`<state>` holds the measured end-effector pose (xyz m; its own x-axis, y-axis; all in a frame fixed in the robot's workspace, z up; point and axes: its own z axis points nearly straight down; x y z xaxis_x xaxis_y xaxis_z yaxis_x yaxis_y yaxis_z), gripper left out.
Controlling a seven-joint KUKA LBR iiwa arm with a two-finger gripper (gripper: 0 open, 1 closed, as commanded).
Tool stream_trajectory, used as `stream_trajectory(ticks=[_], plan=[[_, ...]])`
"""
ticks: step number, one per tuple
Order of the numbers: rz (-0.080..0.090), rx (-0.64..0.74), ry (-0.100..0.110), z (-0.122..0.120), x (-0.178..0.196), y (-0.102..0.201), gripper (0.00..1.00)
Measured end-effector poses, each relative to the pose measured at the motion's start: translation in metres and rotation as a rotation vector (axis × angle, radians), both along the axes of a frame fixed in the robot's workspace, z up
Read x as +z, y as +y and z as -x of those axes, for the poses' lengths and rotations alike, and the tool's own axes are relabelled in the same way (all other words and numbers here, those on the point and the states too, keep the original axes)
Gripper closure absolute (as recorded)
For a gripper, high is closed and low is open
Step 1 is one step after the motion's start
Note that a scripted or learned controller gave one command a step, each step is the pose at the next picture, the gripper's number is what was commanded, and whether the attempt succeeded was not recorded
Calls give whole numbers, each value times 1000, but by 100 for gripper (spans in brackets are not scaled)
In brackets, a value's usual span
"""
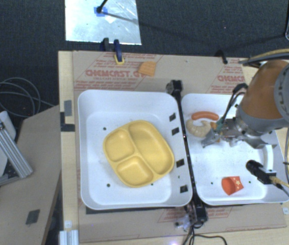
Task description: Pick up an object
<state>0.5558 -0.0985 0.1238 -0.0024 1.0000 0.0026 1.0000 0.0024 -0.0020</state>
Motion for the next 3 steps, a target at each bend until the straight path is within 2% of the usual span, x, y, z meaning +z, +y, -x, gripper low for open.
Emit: stream_trajectory(ticks=[1,2,3], plan=[[5,4,-15,-86,-35,-39,0],[8,5,-19,-85,-22,-39,100],[8,6,-17,-84,-23,-39,0]])
